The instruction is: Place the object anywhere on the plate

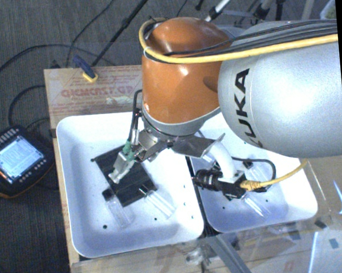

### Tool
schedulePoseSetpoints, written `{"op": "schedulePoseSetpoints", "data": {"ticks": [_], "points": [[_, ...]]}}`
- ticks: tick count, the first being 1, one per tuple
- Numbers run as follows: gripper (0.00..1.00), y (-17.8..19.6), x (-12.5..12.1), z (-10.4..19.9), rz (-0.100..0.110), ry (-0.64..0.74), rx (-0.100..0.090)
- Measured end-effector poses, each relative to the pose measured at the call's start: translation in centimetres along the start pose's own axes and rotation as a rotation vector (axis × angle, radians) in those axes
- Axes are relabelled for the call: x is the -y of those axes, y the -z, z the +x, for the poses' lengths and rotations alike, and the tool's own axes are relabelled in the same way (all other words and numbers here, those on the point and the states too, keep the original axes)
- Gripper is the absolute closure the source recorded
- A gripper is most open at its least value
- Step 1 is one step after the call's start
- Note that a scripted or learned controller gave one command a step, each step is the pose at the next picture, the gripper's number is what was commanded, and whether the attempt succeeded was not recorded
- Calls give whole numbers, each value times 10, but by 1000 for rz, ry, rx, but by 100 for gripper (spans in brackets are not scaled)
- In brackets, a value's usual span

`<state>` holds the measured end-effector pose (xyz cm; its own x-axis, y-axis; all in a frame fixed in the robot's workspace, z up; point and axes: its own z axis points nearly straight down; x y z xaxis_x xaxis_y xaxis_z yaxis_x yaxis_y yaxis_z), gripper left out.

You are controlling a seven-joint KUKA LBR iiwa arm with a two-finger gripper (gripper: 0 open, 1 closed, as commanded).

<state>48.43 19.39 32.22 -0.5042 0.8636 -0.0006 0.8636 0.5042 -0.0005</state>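
Arm (256,90) overhangs both bins (90,229); claw (128,193) state unclear; pendant (12,158) lies leftward.

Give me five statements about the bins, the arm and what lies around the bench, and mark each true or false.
1. The gripper is over the left bin. True.
2. The arm's band above the wrist is blue. False: it is orange.
3. A handheld pendant with a lit screen lies on the floor left of the bench. True.
4. A yellow cable runs over the right bin. True.
5. The bench holds three white bins. False: there are two, side by side.
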Motion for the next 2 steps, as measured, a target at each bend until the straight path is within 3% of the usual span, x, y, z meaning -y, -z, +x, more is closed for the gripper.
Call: {"op": "schedulePoseSetpoints", "data": {"ticks": [1,2], "points": [[0,-113,-12,23,6,-303,-1],[0,-60,45,-81,3,-508,2]]}}
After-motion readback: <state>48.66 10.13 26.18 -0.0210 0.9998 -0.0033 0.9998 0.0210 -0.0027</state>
